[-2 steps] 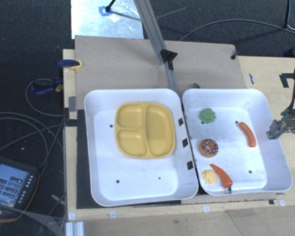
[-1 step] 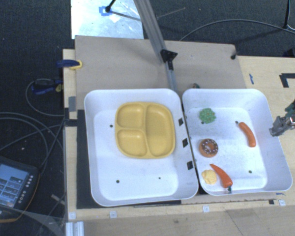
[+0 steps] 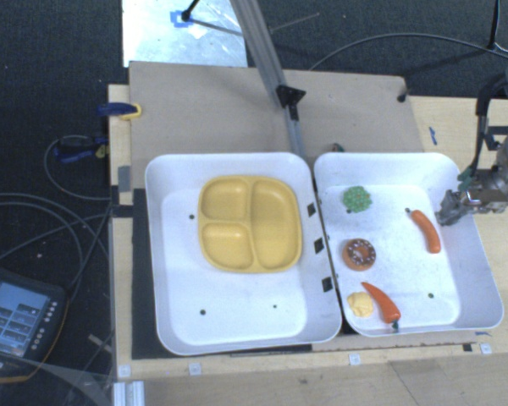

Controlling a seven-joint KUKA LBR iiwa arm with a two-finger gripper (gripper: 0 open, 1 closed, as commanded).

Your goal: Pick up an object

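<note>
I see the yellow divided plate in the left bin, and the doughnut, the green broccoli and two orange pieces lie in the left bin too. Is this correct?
Not quite. The camera view shows the yellow divided plate in the left bin, but the doughnut, the green broccoli and the two orange pieces lie in the right bin.

Lighting even and fairly bright overhead; picture soft, low resolution.

Both white bins point(image 3: 237, 328) read near blown-out, with little surface detail on their floors. Shadows are faint and short: a thin dark rim under the yellow divided plate point(image 3: 250, 224) and beside the small food items. Bright glare patch on the floor at top point(image 3: 165, 15), washed to bluish white. Dark carpet point(image 3: 42, 57) holds grainy noise. Gripper point(image 3: 457, 207) at the right edge is blurred, its outline smeared. Handheld screen point(image 3: 8, 307) glows lower left.
</note>
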